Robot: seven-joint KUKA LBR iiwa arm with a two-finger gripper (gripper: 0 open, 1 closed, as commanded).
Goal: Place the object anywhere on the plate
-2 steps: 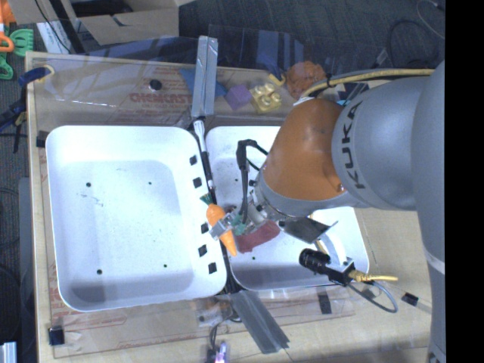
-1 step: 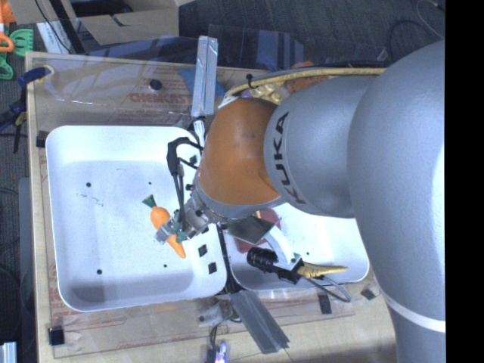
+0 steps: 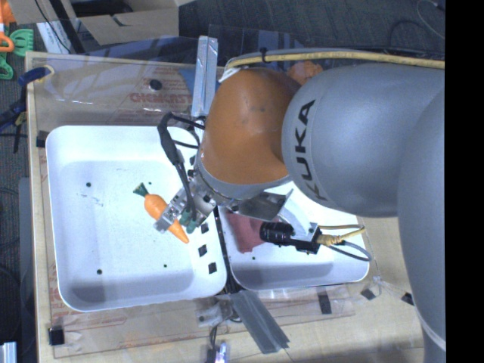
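Carrot, a small orange toy with a green top, is where you should look first: it lies in the left bin, toward that bin's right side, slanting from its green end at the upper left to its orange tip at the lower right. The tool sits right at the carrot's middle, and the carrot appears to pass between its fingers, so you can take the tool as clamped on it, though the view is small and the grip looks slight. Whether the carrot is lifted or resting on the bin floor, you cannot tell from this slant.

By your task, little is done. The carrot is in the left bin, and a pinkish-red shape in the right bin, mostly hidden under the grey arm, may be the plate; you cannot be sure. What is left, as it seems: raise the carrot, carry it right across the rims between the bins, and set it down there.
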